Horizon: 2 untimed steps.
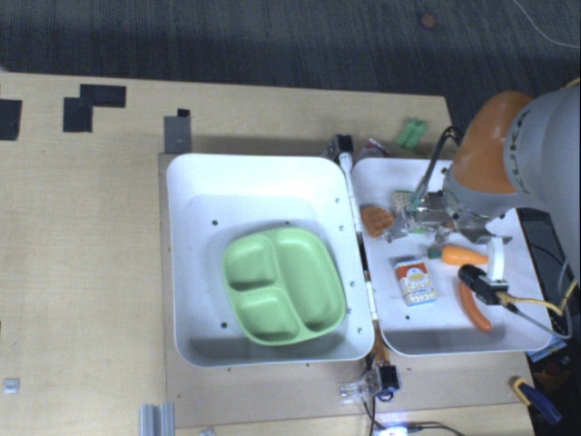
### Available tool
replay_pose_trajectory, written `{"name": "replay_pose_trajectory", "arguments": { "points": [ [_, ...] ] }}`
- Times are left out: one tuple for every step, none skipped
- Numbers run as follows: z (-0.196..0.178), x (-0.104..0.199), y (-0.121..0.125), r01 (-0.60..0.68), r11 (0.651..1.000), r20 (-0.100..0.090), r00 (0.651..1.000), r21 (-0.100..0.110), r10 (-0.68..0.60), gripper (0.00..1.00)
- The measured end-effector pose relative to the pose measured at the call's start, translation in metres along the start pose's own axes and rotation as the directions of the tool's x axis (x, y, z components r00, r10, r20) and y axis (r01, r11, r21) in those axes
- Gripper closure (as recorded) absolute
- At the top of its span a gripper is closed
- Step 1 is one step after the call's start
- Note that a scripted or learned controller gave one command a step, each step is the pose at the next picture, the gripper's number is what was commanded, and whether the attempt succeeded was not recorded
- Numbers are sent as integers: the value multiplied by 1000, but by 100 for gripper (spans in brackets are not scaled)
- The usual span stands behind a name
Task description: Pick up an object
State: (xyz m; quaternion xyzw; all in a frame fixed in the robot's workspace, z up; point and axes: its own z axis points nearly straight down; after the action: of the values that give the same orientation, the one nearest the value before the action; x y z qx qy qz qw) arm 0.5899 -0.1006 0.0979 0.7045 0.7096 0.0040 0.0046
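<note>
Overhead, camera view: two white bins side by side on the bench. Left bin (195, 198) holds a green divided plate (283, 284), lying flat. Right bin (381, 175) has the small stuff: a brown roundish item (376, 217) near the dividing wall, a small red-and-white carton (415, 282) mid-bin, an orange carrot-like piece (463, 256) and a red-orange sausage-like piece (477, 310) toward the right side.

Arm comes in from the right, orange band above the wrist, and the gripper (400, 225) sits low over the upper part of the right bin, just beside the brown item. Claw state: cannot tell, too small and cluttered with metal parts. Nothing visibly between it.

Step in hand, probably: the approach or reach for a grasp, likely the brown item since it's nearest. Next move calls for centring on one object, closing on it, then lifting straight up clear of the bin wall.
</note>
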Motion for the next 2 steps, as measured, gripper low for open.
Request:
{"name": "replay_pose_trajectory", "arguments": {
  "points": [
    [11,13,-19,-5,1000,1,1000,4,5,0],
    [-1,13,-17,-3,1000,1,1000,-2,3,100]
  ]
}}
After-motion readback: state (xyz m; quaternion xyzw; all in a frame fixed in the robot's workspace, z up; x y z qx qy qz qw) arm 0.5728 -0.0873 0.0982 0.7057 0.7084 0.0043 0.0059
